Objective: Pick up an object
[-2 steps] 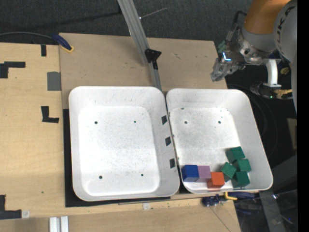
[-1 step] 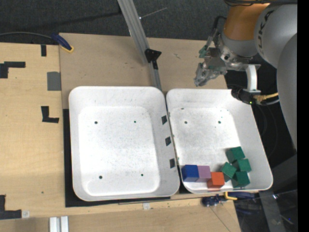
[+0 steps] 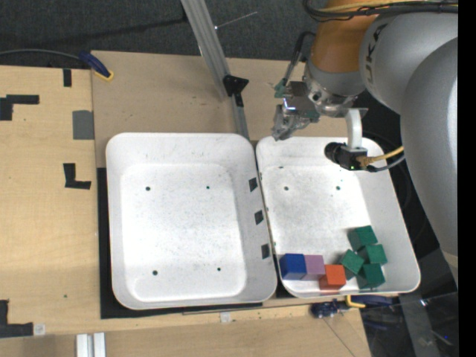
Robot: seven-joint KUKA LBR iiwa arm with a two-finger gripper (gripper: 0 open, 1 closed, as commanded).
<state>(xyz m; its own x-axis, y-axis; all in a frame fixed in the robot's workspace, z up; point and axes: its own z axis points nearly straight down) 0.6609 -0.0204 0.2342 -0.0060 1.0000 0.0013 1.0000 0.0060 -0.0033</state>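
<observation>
My position: my gripper (image 3: 285,127) hangs over the far rim of the right bin (image 3: 387,199), close to the corner where the two bins meet, with my orange-banded wrist above it.

My jaws: from this slant I cannot tell how far apart they stand (they are small and dark against the bench); I see nothing between them, so I claim no hold on anything.

The objects: all of them lie in the right bin, crowded along its near edge, well apart from me. A blue block (image 3: 293,265) sits at the left end of the row, a pale purple block (image 3: 314,265) touching it, then an orange block (image 3: 334,276) just beside that.

The green ones: a cluster of green blocks (image 3: 366,256) fills the near right corner, packed against each other and close to the bin wall.

The left bin (image 3: 119,199): white, with a few dark spots on its floor.

Done so far: as I judge it, nothing of the pick itself; no block is lifted.

Left to do: travel across the bin to the near edge, choose a block, come down over it, close, and lift.

Likely choice: the blue block, since its left side is free (the green ones look too tightly packed).
</observation>
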